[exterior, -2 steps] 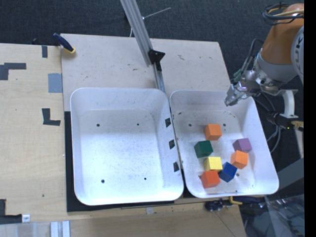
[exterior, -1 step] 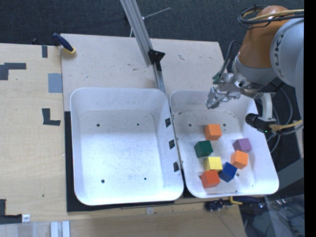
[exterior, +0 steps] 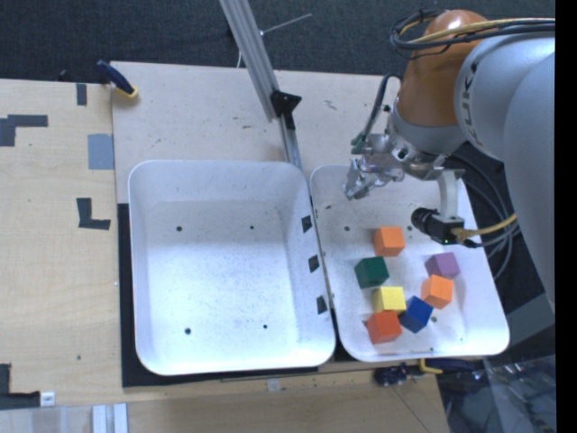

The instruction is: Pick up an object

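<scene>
Tool (exterior: 363,186) above upper part of right bin (exterior: 487,332).
Finger state indeterminable; seven coloured blocks clustered lower right, orange block (exterior: 389,240) nearest.

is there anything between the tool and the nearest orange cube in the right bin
Nothing visible. The tool hangs above the far end of the right bin, and only bare bin floor lies between it and the orange cube. The other cubes sit beyond it.
</scene>
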Motion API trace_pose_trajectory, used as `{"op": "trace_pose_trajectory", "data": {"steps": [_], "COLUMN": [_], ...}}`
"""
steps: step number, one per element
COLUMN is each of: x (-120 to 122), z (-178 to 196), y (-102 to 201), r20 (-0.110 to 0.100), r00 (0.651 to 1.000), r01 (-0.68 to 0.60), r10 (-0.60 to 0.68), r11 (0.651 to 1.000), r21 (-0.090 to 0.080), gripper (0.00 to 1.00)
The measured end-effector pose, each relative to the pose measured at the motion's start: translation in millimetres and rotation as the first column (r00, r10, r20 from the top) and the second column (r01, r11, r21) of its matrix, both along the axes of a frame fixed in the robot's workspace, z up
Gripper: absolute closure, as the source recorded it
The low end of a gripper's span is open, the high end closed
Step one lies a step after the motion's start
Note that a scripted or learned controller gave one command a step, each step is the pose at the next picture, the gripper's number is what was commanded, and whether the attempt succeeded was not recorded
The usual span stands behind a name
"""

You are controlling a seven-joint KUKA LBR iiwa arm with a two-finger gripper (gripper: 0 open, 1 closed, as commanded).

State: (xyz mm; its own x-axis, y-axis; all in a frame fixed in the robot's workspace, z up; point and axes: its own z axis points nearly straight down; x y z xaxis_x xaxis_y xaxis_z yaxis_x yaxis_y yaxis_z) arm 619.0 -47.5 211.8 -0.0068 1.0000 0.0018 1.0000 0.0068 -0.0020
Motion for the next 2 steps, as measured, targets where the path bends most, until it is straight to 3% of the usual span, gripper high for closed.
{"op": "trace_pose_trajectory", "data": {"steps": [2], "x": [-2], "z": [8], "y": [125], "r20": [0.000], "r00": [1.000], "r01": [-0.001], "r10": [0.001], "r11": [1.000], "r21": [0.000], "gripper": [1.00]}}
